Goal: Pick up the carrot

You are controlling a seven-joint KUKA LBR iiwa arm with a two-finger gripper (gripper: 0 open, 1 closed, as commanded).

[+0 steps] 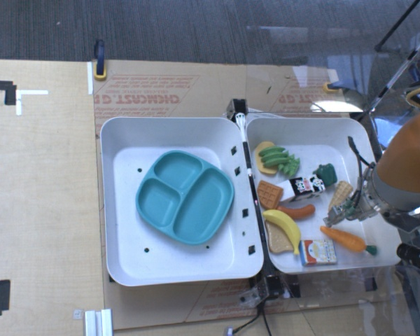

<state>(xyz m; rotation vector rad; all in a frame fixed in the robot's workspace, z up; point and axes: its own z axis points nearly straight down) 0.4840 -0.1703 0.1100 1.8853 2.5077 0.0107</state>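
Right, here we go: the carrot [344, 239] lies flat on the floor of the right bin [315, 128], near its front right corner, green top pointing right and orange tip pointing left toward the banana [283, 225]. The gripper [339, 214] hangs just above the carrot's left end, coming in from the right on the grey arm [404, 163], and that low, slanted approach looks aimed at the carrot's thin end. Whether the fingers are apart or together I cannot tell; they blur into the waffle cone [341, 194] behind them. Nothing shows between them, so no catch can be called.

It's crowded in there. A small carton [318, 252] sits just in front of the carrot, a sausage [298, 211] lies just to its left, and the cow-print milk box [306, 185] and broccoli [325, 174] sit farther back. That clutter probably explains the tight line in. Over in the left bin [126, 257], the teal divided plate [185, 197] rests well apart, out of play.
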